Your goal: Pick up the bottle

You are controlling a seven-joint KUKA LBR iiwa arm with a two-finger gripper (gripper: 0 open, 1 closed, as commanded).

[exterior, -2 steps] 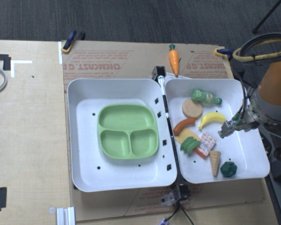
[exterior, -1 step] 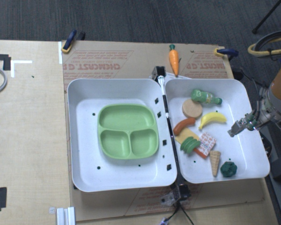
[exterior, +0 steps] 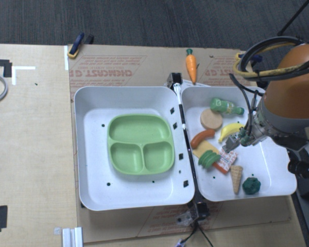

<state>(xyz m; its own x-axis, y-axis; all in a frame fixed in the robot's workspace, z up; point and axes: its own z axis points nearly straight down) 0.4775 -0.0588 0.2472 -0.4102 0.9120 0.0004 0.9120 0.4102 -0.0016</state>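
Observation:
The bottle [exterior: 225,106] is small and green with a yellowish label. It lies on its side at the back of the right bin [exterior: 278,184], pointing right. My gripper [exterior: 236,141] hangs over the middle of that bin, in front of the bottle and apart from it. It sits just past the right end of a yellow banana [exterior: 228,131] and above a red-and-white packet [exterior: 225,161]. The arm's grey body and orange band [exterior: 294,68] cover the bin's right side.
The right bin also holds a tan disc [exterior: 211,119], a sausage [exterior: 203,136], a yellow wedge [exterior: 206,147], a green vegetable [exterior: 209,159], a cone [exterior: 237,178] and a broccoli piece [exterior: 251,184]. A green divided plate [exterior: 141,144] fills the left bin [exterior: 87,138]. A carrot [exterior: 190,66] lies behind the bins.

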